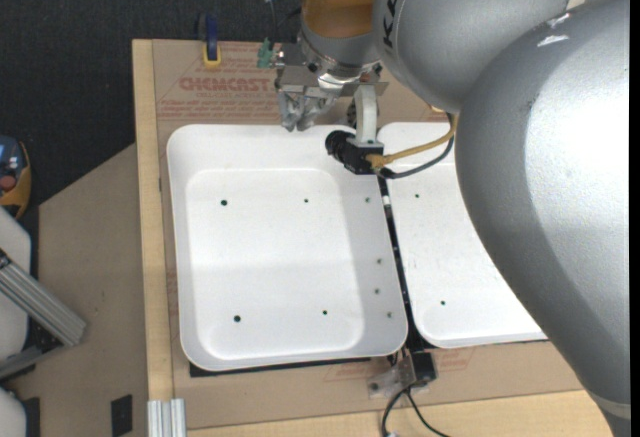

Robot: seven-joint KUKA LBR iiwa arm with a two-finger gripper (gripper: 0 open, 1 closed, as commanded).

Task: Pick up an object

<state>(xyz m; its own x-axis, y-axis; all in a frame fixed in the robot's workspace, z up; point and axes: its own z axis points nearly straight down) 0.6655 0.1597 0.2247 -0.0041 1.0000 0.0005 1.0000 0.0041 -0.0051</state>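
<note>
Above the left bin's [190, 225] far rim hang the jaws.

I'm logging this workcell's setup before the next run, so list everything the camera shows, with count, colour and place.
bins: two, white, side by side on the board; the right one mostly under the arm.
board: one, brown with red lettering, under both bins.
clamp: one, blue and yellow, at the board's far left edge.
metal bar: one, grey, at the left edge.
cable: one, black, at the board's near edge.
arm: one, grey with orange band, from the right.
gripper: one, grey, above the left bin's far rim.
</note>
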